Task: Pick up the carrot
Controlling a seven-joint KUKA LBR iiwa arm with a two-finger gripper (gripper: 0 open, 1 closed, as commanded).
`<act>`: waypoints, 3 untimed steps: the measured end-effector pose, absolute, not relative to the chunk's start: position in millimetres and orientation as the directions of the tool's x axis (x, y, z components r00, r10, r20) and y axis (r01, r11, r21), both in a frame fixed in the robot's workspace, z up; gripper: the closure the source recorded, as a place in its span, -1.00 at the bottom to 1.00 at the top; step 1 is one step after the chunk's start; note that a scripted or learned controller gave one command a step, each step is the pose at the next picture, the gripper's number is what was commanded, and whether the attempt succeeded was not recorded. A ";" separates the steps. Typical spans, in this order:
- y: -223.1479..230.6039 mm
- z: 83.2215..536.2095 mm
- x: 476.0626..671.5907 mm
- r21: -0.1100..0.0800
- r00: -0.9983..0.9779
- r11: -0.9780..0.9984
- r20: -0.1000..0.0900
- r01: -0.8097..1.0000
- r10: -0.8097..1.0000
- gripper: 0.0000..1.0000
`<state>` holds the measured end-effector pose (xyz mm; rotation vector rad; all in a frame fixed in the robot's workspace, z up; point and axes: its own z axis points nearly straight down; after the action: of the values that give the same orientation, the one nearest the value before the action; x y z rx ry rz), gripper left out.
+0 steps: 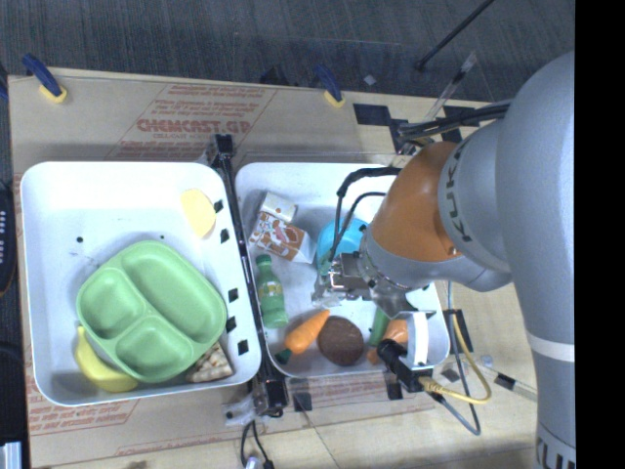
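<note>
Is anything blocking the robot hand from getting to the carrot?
Nothing visible lies over the carrot. It is hemmed in, though: a brown round thing touches its right side and a green bottle lies close on its left.

Brown tabletop [146, 115] with red lettering across the upper left of the frame, two blue clamps [44, 78] on its top edge, left white bin [39, 262] and right white bin [293, 176] resting side by side at centre

Grey arm [527, 193] enters from the right, bent downward. Orange band [415, 213] sits just above and right of the pincer [342, 283]. Wrist points down; pincer low, its tips hidden from above.
</note>
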<state>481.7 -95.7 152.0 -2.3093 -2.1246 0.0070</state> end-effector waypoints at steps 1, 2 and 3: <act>-95.6 151.9 481.6 -0.006 0.083 -0.083 -0.001 0.997 0.997 -1.00; -112.1 92.5 476.6 0.001 -0.058 0.058 -0.012 0.998 0.998 -1.00; -109.5 101.5 476.8 -0.007 -0.069 0.069 -0.004 0.998 0.998 1.00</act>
<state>476.8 -109.5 101.5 -2.1420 -2.2957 0.0125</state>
